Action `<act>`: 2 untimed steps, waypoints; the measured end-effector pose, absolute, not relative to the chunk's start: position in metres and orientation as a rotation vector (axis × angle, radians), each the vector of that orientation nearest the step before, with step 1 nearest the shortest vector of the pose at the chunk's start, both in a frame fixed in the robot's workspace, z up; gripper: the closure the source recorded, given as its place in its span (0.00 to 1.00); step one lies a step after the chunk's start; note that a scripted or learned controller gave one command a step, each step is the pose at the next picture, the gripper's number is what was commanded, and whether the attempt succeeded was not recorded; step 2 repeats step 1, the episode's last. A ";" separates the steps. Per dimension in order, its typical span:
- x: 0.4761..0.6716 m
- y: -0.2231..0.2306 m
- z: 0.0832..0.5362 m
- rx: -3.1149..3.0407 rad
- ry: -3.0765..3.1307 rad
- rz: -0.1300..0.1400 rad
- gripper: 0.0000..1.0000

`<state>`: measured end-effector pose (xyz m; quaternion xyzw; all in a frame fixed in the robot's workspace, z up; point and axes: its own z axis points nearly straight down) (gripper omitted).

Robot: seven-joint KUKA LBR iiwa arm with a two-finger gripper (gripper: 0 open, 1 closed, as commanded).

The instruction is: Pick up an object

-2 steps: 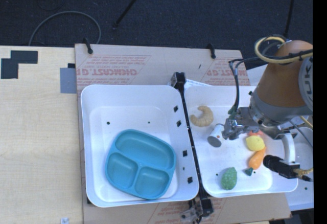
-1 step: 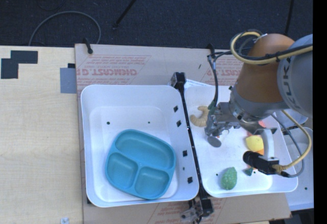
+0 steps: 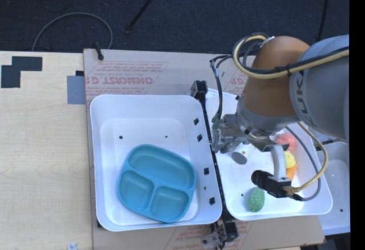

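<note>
My gripper (image 3: 227, 141) hangs low over the left part of the right bin (image 3: 319, 206), close to the divider between the bins. The arm's orange band and grey wrist cover much of that bin. A green rounded object (image 3: 255, 200) lies at the bin's front, below and to the right of the gripper. A yellow and orange object (image 3: 290, 162) and a pink one (image 3: 285, 139) peek out from behind the arm at the right. A small grey piece (image 3: 240, 157) lies just below the gripper.
The left bin (image 3: 108, 129) holds a blue divided plate (image 3: 156, 182) in its front half. A black cable with a plug (image 3: 272, 182) loops from the arm over the right bin. Cardboard (image 3: 131, 75) lies under both bins.
</note>
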<state>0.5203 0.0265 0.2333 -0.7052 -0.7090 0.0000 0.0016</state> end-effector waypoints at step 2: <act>0.521 0.082 0.240 -2.212 -2.225 0.003 1.00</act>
